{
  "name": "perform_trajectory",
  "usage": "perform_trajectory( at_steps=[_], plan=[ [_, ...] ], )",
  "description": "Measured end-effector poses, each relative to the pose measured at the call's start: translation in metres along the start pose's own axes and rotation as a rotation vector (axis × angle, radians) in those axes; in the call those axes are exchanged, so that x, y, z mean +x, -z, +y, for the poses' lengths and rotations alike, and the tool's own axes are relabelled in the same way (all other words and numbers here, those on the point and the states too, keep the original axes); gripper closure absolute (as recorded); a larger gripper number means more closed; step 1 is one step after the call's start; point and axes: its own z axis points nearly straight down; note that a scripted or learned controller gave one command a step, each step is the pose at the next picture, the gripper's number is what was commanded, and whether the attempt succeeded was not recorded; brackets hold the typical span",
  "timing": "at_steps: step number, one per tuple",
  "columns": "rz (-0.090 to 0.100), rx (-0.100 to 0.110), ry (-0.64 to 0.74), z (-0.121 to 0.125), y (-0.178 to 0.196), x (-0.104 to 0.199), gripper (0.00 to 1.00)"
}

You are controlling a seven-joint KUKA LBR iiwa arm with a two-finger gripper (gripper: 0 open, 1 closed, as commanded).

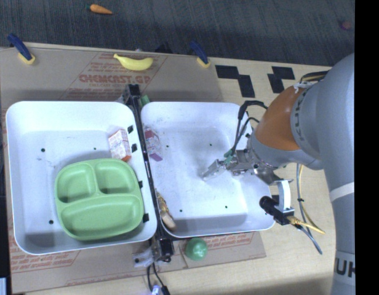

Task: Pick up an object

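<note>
**A:** How far along are you with picking something up?

**B:** Not far, I judge. My tool (209, 169) is down inside the right bin (177, 220), over its bare middle floor, with the arm (312, 125) reaching in over the bin's right wall. Whether the tool is open or closed I cannot tell; it reads as a pale blur against the white floor. I see nothing between its tips, so I won't claim a hold.

**A:** What is there to take?

**B:** In my bin, a small clear wrapper with a reddish patch (152, 142) lies against the left wall, apart from my tool, and a small tan piece (165, 216) sits in the near left corner. In the left bin (17, 177) are a green divided tray (100, 196) and a small red-and-white packet (119, 144) just beyond it. A yellow banana (133, 61) and a green ball (196, 248) lie on the bench (239, 82) outside both bins.

**A:** So what is left?

**B:** Practically the whole job: reach an object, grip it and lift it.
</note>
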Motion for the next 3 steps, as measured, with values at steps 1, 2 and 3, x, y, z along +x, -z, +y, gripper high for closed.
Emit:
perform_trajectory(
  at_steps=[1,2,3],
  plan=[
    [-0.002,-0.004,0.000,0.107,0.001,-0.001,0.00],
    [-0.003,-0.004,0.008,0.108,0.011,0.000,1.00],
    [-0.002,-0.005,-0.001,0.063,0.113,0.022,1.00]
  ],
)
